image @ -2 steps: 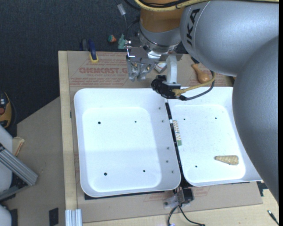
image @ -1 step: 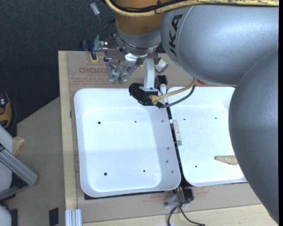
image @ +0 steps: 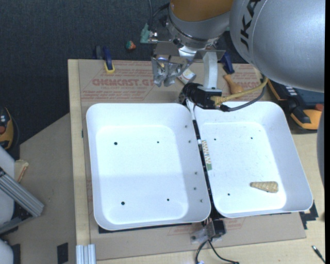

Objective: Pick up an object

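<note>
End effector (image: 166,77) at top centre of view, hanging under the grey arm (image: 278,36) and its orange band (image: 198,10); it sits over the brown board (image: 118,80) with red lettering, beyond the far rims of both bins, over neither one; whether it is spread or pressed together cannot be told from this slant, metal parts overlapping; nothing is seen pinched in it.

Just toward the viewer from it, the far corners of the two bins meet; view-left bin (image: 95,154) white and shallow, four small dark dots on its floor, a shadow across its nearer half; view-right bin (image: 289,149) touching it along the middle seam, with a narrow printed strip (image: 206,153) lying along that seam.

Task's thing: a small tan cone-shaped object (image: 265,186), ridged, lying on its side on the floor of the view-right bin, near that bin's near-right corner, point toward the view's left; well apart from the end effector, diagonally across the bin from it; fine dark specks scattered on the floor around it.

Farther out: blue clamp (image: 108,58) on the board's far edge, left of the end effector; a second blue clamp (image: 225,63) to its right; table (image: 51,165) pale, carrying the board and bins; dark carpet (image: 46,31) beyond.
</note>
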### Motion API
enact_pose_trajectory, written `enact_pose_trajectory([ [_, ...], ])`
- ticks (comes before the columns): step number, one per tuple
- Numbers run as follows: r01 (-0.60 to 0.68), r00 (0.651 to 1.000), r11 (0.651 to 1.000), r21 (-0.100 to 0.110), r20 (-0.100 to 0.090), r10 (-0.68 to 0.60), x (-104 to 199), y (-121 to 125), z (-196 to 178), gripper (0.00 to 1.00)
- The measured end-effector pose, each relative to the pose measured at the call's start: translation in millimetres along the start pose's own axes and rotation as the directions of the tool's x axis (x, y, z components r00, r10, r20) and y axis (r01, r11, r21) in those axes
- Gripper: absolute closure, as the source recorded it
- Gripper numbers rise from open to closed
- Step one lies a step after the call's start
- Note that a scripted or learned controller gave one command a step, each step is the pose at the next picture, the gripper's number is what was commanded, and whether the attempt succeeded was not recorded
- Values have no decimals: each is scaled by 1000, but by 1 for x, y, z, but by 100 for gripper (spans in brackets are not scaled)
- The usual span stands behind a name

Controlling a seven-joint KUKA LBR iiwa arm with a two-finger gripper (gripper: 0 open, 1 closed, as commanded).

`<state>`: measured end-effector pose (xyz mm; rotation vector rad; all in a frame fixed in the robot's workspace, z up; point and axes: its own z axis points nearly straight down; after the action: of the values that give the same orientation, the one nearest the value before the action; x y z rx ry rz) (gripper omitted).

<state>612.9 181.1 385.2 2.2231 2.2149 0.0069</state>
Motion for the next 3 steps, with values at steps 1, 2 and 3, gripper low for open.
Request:
enact_pose_trajectory([
  [1, 2, 1000, 1000, 16, 3, -2, 4, -35, 89, 100],
  [2, 7, 1000, 1000, -7, -3, -7, 36, 35, 16, 100],
  [3, 5, 1000, 1000, 16, 3, -5, 44, 12, 95, 100],
])
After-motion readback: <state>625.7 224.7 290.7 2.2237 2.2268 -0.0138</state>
